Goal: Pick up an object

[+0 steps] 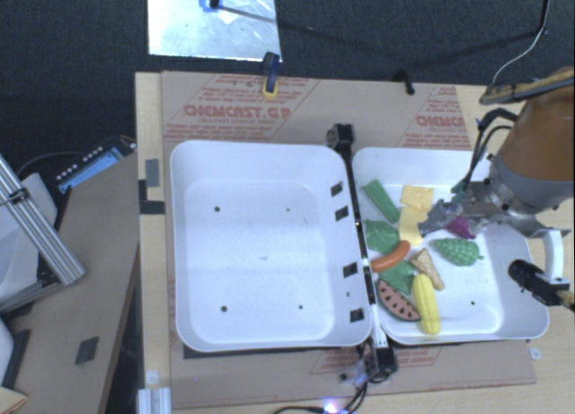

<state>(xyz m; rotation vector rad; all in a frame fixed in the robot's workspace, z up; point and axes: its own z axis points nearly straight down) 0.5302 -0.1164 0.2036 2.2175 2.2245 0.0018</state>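
Observation:
The right bin (517, 313) holds several toy foods. Among them are a green pod (379, 199), a yellow cheese slab (417, 197), an orange sausage (391, 258), a watermelon slice (398, 301), a yellow corn cob (427, 303) and a bumpy green piece (455, 251). My gripper (442, 218) hangs low over the middle of this bin, just right of the cheese. A small purple item (462, 227) lies directly under or against it, partly hidden by the grey wrist.
The left bin (260, 170) stands beside the right one, with black clips (341, 215) along the shared rim. The arm's orange-banded body (539, 143) covers the right bin's far right side. A black part (535, 282) juts over its right rim.

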